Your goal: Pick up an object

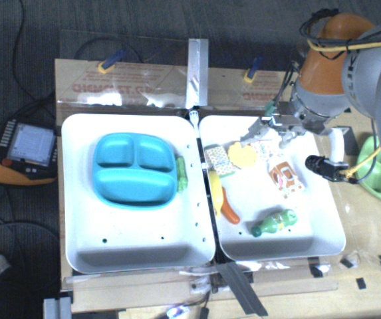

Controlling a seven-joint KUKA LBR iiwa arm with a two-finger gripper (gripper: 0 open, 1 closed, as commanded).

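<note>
A: Where does the arm point(350, 58) enter the camera view?

B: From about two o'clock, at the upper right. Its grey housing lies along the right edge, and the orange band sits as a rounded dome near the top.

A: How is the wrist oriented?

B: Below the band, the wrist angles down and leftward, toward eight o'clock.

A: And the gripper point(270, 133)?

B: It hangs at the wrist's lower left end, a pale metal assembly pointing downward. Whether the jaws are apart or closed cannot be made out at this resolution.
</note>
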